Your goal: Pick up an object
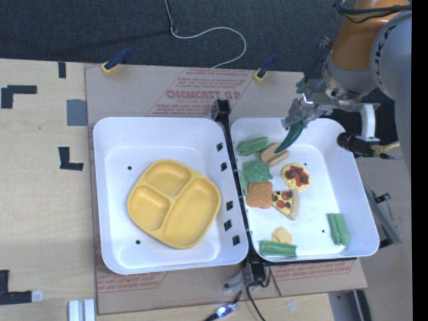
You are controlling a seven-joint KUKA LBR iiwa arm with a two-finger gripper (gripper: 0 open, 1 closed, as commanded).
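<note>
Far to the gripper's left there's the pale wooden bench [40, 199] with black marks, a brown cardboard sheet [194, 95] laid over it under both bins, dark carpet [80, 15] beyond with a thin white cable [200, 32] looping across. Still well left of the gripper, the left bin [107, 139] carries a yellow divided plate [174, 202]. Black clips [224, 149] run down the seam where the bins meet. Now the right bin [364, 199], toy food scattered: just below and left of the gripper a green leafy piece [252, 146], a tan bread stick [273, 155], a green lettuce round [256, 172], a toast square [259, 195]; straight below, a small round pizza [295, 176] and a pizza slice [286, 203]; farther down, a green bean [277, 248], a yellow bit [282, 235]; lower right, a green pod [338, 228]. The gripper [297, 122] hangs over the bin's upper rim, pinching a dark green strip [291, 139] that dangles toward the bread stick. The arm [364, 39], orange-banded, is at the far right.
</note>
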